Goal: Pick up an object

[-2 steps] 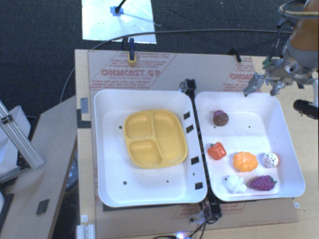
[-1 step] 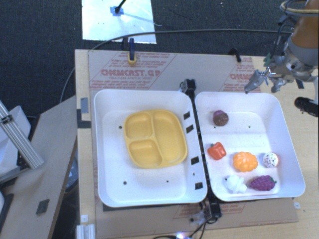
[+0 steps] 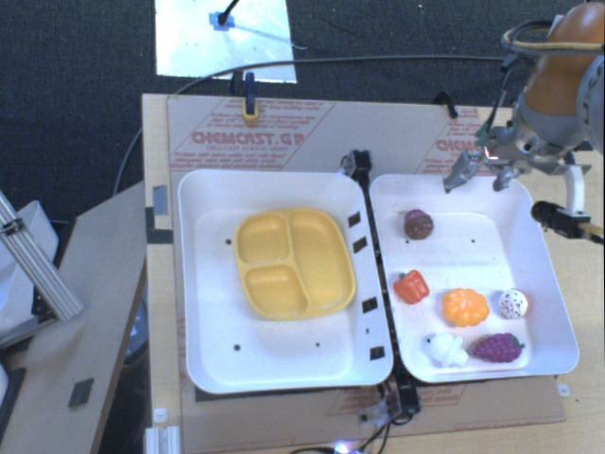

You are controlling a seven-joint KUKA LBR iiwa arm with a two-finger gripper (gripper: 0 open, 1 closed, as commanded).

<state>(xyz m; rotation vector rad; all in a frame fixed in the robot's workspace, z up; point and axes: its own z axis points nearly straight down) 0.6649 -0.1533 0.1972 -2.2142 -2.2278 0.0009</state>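
Observation:
My gripper (image 3: 482, 177) hangs over the far rim of the right bin (image 3: 544, 253), fingers spread open and nothing between them. Below it in that bin lie a dark maroon round fruit (image 3: 419, 223), a red pepper (image 3: 411, 288), an orange pumpkin-like piece (image 3: 465, 307), a white speckled ball (image 3: 513, 304), a purple grape bunch (image 3: 498, 348) and a small white piece (image 3: 446, 349). The maroon fruit is the closest, lying to the left of and nearer than the gripper.
The left bin (image 3: 203, 282) holds a yellow divided plate (image 3: 293, 261). Black clips run along the seam between the bins. A white sheet (image 3: 222, 26) lies on the dark floor beyond the bench. A grey side table stands at the left.

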